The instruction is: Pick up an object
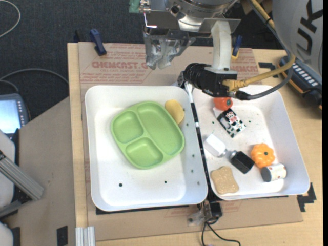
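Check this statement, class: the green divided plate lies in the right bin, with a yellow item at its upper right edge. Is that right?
One detail is wrong. The camera view shows the green divided plate in the left bin, not the right one. The yellow item does sit at its upper right edge.

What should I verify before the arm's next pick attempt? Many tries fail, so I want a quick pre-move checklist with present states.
1. Gripper free of any object: ok, it hangs above the bench behind the bins with nothing between its fingers.
2. Fingers open or shut: cannot tell, blurred.
3. Objects available: ok, orange pumpkin, bread slice and black-and-white toy lie in the right bin.
4. Pumpkin clear of neighbours: not ok, a small cylinder sits close beside it.
5. Green tray flat in left bin: ok.
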Motion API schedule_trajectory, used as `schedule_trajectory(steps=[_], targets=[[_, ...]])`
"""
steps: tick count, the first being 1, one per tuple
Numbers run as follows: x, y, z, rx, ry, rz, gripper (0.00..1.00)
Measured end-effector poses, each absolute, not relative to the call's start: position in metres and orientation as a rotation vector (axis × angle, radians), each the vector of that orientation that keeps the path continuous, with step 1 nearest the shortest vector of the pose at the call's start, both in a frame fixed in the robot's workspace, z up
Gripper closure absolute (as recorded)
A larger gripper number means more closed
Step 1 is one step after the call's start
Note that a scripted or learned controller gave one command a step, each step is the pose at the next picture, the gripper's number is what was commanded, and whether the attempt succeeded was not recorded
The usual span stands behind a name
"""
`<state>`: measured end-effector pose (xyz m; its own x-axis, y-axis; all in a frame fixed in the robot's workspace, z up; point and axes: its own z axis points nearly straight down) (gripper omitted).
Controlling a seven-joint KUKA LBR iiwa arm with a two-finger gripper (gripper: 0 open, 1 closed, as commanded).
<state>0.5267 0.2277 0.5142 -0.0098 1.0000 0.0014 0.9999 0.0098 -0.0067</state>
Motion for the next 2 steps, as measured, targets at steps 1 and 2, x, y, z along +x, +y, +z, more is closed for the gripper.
schedule_trajectory(steps=[1, 2], targets=[[0.574, 0.224, 0.431, -2.222, -2.217, 0.011, 1.0], [0.559, 0.224, 0.543, -2.223, -2.228, -0.022, 1.0]])
